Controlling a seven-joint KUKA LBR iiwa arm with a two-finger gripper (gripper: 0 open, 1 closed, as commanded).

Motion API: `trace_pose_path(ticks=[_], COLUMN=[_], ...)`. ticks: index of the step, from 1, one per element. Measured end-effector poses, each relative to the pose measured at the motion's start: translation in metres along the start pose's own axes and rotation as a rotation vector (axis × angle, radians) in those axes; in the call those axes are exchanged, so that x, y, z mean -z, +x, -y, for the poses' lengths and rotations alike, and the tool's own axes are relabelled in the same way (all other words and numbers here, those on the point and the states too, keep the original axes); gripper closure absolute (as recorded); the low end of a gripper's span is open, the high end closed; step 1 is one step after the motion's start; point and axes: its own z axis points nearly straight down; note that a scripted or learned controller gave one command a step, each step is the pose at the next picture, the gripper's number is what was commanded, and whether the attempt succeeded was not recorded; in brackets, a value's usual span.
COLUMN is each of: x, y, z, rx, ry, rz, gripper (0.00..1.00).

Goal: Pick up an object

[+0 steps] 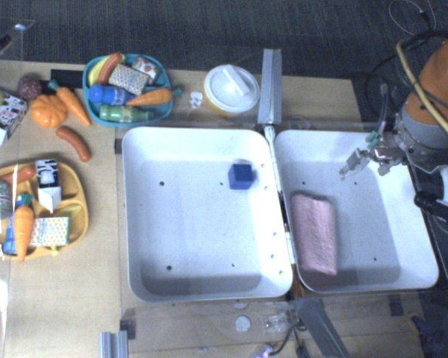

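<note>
A small blue cube (pixel 241 175) lies in the left bin (pixel 149 200), near its upper right corner. A folded pink cloth (pixel 314 232) lies in the right bin (pixel 403 237), close to that bin's left wall. My gripper (pixel 367 159) hangs over the upper right part of the right bin, well to the right of and above the cloth. Its fingers spread apart with nothing between them.
To the left of the bins stand a blue bowl (pixel 97 110) of toy food, a yellow tray (pixel 78 200) of toy food, and loose toy vegetables (pixel 60 110). A white lidded container (pixel 231 88) sits behind the left bin. A metal post (pixel 269 88) rises between the bins.
</note>
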Motion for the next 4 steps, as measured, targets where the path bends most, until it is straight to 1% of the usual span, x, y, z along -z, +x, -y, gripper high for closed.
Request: trace_pose_path(ticks=[1,2,3,4], x=[0.039,-0.057,-0.084,-0.085], y=[-0.034,0.023,0.081,0.067], z=[-0.029,0.060,0.078,0.017], rx=[-0.235,-0.326,-0.098,0.003], ry=[0.000,0.007,-0.017,-0.013], rz=[0.001,-0.002,0.005,0.002], gripper=[0.00,0.00,0.00,0.00])
